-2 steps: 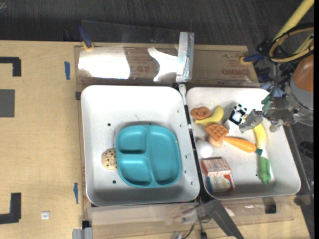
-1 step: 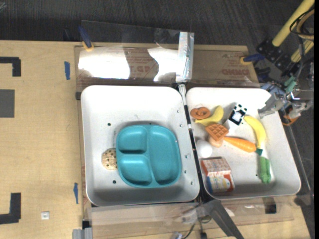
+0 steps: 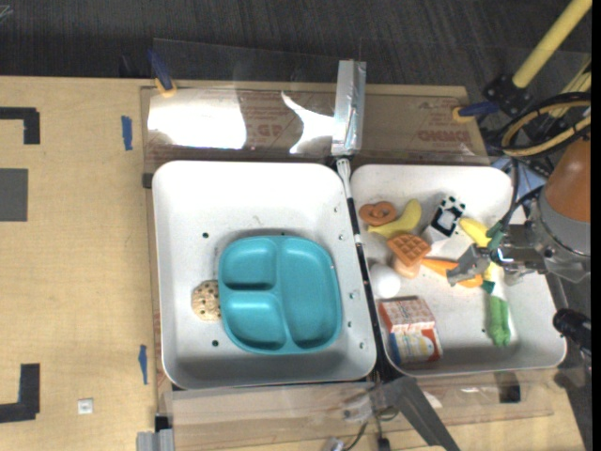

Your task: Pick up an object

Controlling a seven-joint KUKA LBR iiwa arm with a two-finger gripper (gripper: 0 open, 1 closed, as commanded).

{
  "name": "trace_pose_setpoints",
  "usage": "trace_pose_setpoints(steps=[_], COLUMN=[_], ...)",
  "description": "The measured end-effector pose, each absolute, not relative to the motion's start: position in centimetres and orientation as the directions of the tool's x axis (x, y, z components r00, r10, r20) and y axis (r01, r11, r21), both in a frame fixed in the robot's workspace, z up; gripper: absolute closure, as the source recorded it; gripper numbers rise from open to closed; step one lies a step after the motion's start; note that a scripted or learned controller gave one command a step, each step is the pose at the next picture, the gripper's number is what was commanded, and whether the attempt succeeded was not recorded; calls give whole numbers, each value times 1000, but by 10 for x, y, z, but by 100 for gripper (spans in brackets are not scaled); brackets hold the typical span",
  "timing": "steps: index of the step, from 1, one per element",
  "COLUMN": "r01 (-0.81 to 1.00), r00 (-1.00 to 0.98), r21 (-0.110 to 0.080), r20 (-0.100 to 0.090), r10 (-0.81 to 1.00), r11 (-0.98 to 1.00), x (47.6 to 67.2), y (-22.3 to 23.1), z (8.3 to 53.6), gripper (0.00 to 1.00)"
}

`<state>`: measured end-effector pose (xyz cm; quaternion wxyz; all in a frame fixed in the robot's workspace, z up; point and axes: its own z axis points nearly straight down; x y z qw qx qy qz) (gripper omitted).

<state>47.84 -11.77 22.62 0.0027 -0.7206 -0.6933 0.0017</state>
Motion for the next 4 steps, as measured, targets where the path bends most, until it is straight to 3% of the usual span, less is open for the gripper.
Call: trace_pose_setpoints(steps=[1, 2, 3, 4], r01=[998, 977, 997, 1000], r00=[-65, 211, 81, 0], r21=[5, 5, 4, 3], r20=[-1, 1, 0, -2], r10=[998, 978, 997, 1000], r11=[65, -211, -81, 0], x=[491, 579, 617, 528], y=[-110, -108, -129, -155], z=[96, 87, 129, 87], gripper=[0, 0, 0, 0])
